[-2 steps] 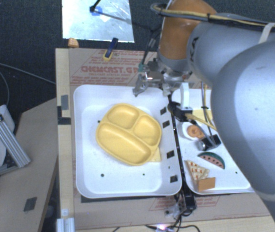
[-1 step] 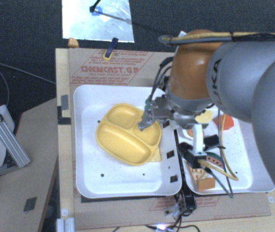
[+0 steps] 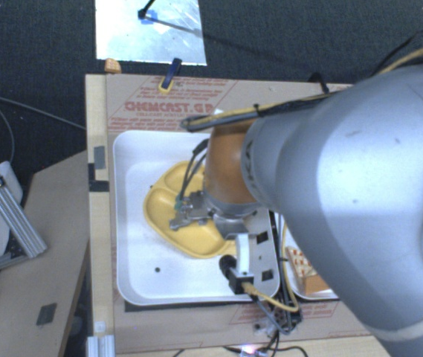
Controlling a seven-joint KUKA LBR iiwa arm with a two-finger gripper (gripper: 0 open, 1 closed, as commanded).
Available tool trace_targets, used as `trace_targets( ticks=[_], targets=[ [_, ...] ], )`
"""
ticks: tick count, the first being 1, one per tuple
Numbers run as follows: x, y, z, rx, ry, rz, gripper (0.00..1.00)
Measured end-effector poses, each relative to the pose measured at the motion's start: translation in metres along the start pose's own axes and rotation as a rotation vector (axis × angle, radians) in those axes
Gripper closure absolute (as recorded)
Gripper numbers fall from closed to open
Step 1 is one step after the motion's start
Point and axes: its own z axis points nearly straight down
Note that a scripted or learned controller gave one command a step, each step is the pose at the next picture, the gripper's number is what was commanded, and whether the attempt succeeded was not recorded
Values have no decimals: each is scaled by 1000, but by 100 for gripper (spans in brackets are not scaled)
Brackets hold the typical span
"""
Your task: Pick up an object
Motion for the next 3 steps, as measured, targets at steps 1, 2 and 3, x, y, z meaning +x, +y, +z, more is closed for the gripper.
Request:
trace_targets(
  ticks=[1,2,3],
  targets=[
    [-108,80,-109,-2,-3,14,0],
    [-72,135,-101,8,4,0,0],
    [-45,113,-234,2,7,-1,0]
  ],
)
